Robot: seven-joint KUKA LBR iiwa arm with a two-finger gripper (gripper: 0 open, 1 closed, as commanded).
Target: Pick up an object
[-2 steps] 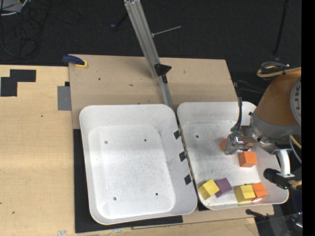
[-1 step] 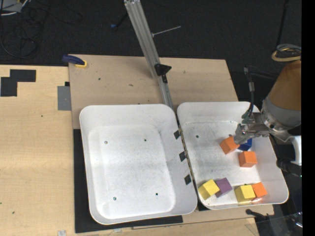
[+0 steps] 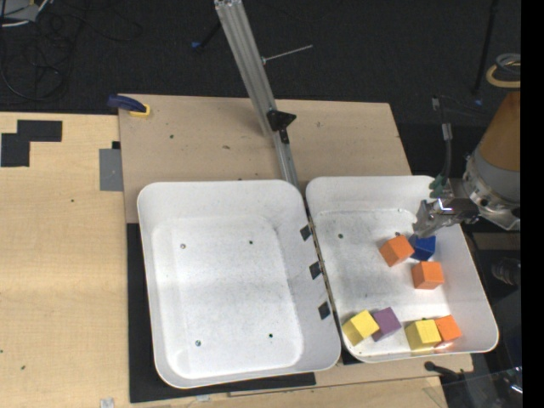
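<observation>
The right bin (image 3: 365,198) holds several small blocks. My gripper (image 3: 428,220) hangs over its right side, just above a blue block (image 3: 423,247). An orange block (image 3: 395,250) lies touching the blue one on its left. A second orange block (image 3: 427,274) sits a little nearer the front. Along the front wall lie a yellow block (image 3: 362,325), a purple block (image 3: 387,320), another yellow block (image 3: 422,334) and an orange block (image 3: 447,328). Nothing shows in the gripper.
The left bin (image 3: 170,202) stands beside the right one, with black clips (image 3: 314,269) along their shared edge. A slanted aluminium rail (image 3: 255,75) rises behind the bins. The arm's orange band (image 3: 501,138) is at the right edge.
</observation>
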